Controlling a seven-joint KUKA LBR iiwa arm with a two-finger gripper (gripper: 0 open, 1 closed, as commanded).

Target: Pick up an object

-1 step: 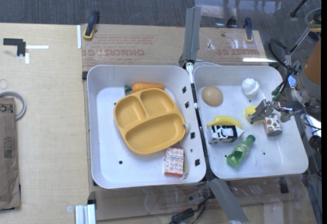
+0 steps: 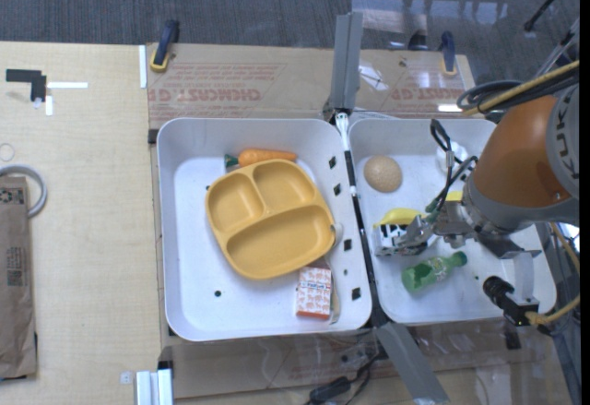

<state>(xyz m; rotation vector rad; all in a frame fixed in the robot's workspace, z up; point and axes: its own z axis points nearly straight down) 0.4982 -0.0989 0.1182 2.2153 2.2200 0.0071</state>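
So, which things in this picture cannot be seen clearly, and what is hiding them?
- End effector: in the camera view, too small and cluttered to tell open from shut.
- Yellow and black-white object: partly hidden by the end effector, identity unclear.
- Orange plastic carrot: lower edge hidden behind the yellow divided plastic plate.
- Small orange carton: label too small to read.

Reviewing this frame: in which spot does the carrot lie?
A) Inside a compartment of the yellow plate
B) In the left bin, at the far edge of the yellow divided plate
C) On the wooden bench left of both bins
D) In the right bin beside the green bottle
B: the carrot lies on the floor of the left bin, right along the far rim of the yellow divided plate, not inside a compartment.
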